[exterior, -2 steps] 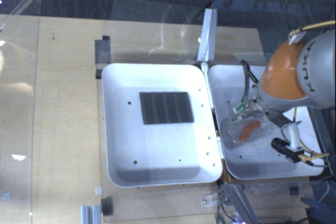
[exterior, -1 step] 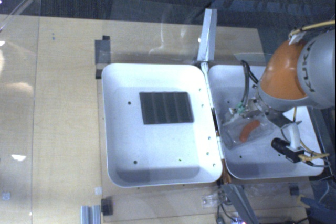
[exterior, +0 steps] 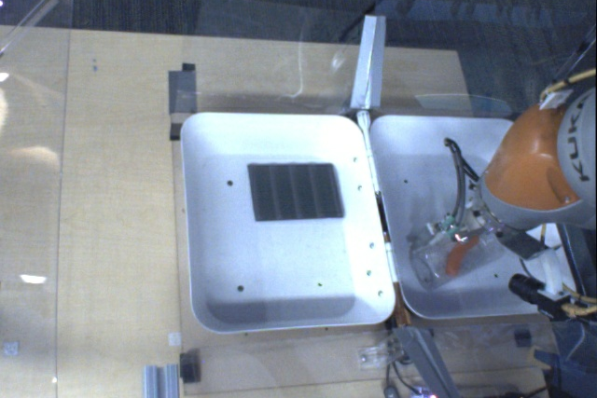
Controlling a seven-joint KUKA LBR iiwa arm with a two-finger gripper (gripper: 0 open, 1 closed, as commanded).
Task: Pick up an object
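Note:
My gripper [exterior: 450,236] is low inside the right bin [exterior: 410,158], near its front half, hanging from the grey arm with the orange band [exterior: 527,165]. Just below it lies a small orange-red object [exterior: 454,259], partly covered by the gripper. A clear plastic piece [exterior: 427,258] rests beside that object on its left, touching or nearly touching it. Whether the orange-red object sits within the gripper cannot be made out. A dark grey ribbed rectangular pad [exterior: 296,191] lies flat in the middle of the left bin [exterior: 210,228].
A metal divider post [exterior: 368,70] rises at the back where the two bins meet. Black cables [exterior: 459,165] trail from the wrist over the right bin. Clamps and cable ends [exterior: 539,292] crowd the front right corner.

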